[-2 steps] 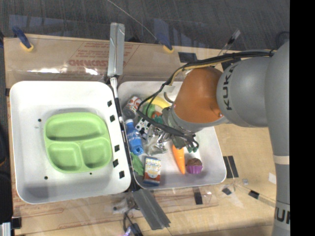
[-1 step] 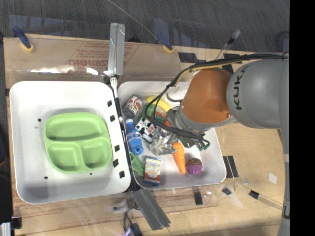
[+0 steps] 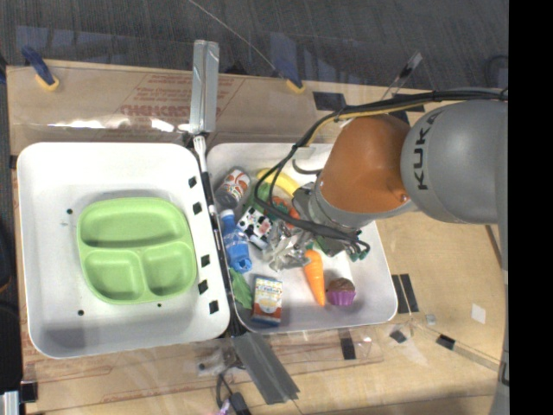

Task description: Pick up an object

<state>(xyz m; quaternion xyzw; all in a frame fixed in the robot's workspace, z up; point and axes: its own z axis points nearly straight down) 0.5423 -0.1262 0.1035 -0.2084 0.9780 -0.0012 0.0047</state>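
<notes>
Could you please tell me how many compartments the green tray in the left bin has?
3. The green tray has one long compartment across its far side and two smaller ones on its near side, one to the left and one to the right. None looks hidden.

Even, soft overhead light; slightly grainy.

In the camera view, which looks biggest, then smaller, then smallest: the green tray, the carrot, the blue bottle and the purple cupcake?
1. green tray, by far the biggest
2. carrot and blue bottle: look about alike, so no order between them
3. purple cupcake, the smallest
</notes>
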